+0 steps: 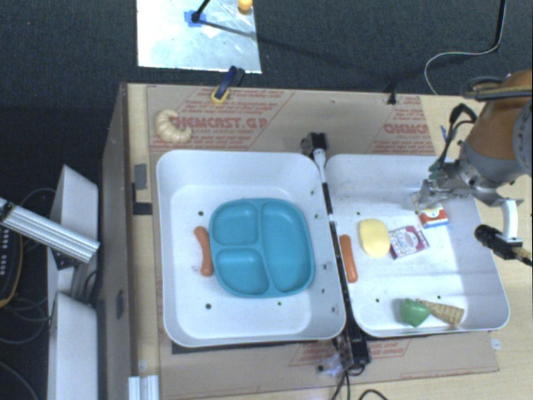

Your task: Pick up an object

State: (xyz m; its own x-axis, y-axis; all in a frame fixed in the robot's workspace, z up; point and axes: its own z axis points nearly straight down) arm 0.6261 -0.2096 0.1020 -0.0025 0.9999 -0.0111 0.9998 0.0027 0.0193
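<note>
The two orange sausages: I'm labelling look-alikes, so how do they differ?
The left sausage lies in the left bin, beside the blue tray; the right sausage lies in the right bin, against the divider, near the yellow block. The left one looks slightly longer and curved. Both are orange and lie lengthwise.

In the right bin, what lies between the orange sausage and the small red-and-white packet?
The yellow block lies between the orange sausage at the right bin's left wall and the red-and-white packet, seen in the camera view. It sits close beside the packet.
</note>
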